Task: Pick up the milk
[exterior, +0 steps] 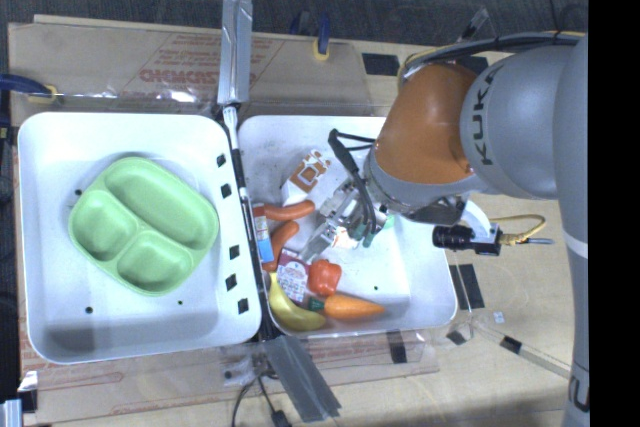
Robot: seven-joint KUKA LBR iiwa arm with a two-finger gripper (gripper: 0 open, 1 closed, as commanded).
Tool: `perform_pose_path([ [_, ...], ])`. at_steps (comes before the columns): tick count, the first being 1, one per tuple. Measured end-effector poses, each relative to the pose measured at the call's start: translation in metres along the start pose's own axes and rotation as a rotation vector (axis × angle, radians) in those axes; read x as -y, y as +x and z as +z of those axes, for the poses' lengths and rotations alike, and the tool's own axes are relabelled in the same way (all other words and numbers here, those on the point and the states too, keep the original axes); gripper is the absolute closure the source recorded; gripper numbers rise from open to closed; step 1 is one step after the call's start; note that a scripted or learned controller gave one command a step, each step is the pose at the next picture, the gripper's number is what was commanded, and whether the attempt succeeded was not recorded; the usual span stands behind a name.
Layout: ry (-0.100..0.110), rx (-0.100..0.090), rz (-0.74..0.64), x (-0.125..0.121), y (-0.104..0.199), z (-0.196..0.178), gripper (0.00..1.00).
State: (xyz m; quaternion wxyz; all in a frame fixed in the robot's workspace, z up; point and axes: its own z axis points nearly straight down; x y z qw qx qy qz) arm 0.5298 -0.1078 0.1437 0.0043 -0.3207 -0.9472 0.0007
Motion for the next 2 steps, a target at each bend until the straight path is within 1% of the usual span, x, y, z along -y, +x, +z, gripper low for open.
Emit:
perform_pose_path([
  [1,-0.002,0.006,-0.124,0.024,-0.044,-0.129,0.00],
  [2,0.000,0.000,-0.042,-0.022,-0.055,0.045,0.00],
])
